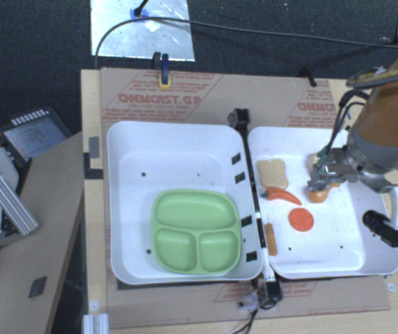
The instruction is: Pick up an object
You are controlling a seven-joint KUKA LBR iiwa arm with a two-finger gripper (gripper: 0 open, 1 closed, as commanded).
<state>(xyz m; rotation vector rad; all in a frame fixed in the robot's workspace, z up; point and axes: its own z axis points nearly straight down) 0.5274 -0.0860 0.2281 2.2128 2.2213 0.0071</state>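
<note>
Several small things lie in the right bin (366,252), and the one nearest the gripper (319,181) is a tan rounded object (318,195), sitting toward the bin's right middle with the gripper directly over its far edge, seemingly touching it. Whether the gripper has closed on it cannot be told from this slanted view. Just left of the tan object lies a red pepper-like piece (282,195), with a beige slice of bread (273,173) beyond it on the far side and a red disc (300,219) nearer. An orange stick (270,239) rests by the divider. In the left bin (126,141) sits a green compartment tray (197,230). My worry: the gripper looks off-centre on the tan object, so a close could nudge it sideways into the pepper or let it roll free on lifting
</note>
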